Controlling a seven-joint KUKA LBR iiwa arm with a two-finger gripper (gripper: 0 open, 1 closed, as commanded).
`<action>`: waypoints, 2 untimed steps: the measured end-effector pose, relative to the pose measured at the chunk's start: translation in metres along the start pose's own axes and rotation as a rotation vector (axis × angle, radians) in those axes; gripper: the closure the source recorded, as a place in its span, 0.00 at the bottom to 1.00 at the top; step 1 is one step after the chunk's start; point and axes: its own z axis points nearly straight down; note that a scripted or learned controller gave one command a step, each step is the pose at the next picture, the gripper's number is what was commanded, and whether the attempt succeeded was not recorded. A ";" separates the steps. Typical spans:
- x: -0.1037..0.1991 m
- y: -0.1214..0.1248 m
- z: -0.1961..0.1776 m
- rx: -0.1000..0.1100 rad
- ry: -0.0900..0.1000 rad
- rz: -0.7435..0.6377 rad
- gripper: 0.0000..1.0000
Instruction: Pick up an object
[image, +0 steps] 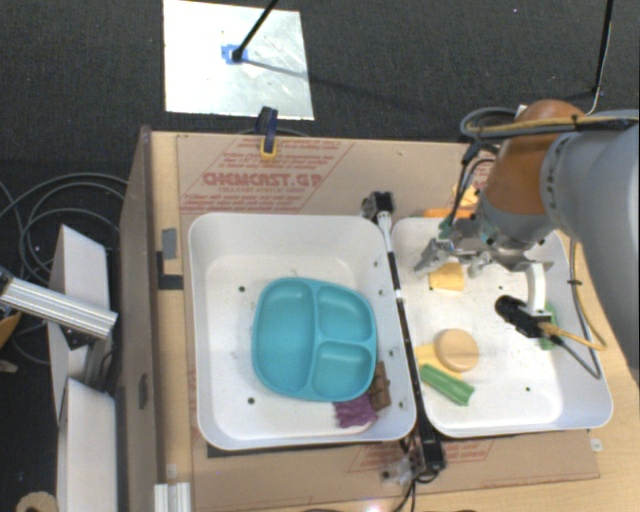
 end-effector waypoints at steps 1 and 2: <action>-0.005 0.000 0.038 0.003 -0.002 0.006 0.00; -0.005 0.002 0.025 -0.001 -0.001 0.004 1.00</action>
